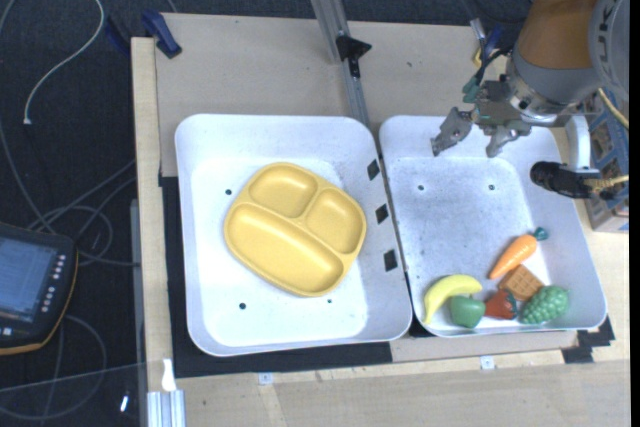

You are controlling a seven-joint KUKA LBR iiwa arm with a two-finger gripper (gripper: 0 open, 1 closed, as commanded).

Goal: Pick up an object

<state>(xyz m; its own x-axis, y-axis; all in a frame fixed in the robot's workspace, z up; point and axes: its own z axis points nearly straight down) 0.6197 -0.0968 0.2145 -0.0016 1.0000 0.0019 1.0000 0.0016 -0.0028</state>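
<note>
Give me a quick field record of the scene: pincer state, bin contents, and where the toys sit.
pincer: open, holding nothing, above far edge of right bin
left bin: yellow divided plate
right bin near corner: banana, green apple, carrot, grapes, cracker, red piece
toys: clustered, some touching

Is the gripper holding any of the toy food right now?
No. The gripper hangs open near the right bin's far edge, while the carrot lies at the near corner.
</note>
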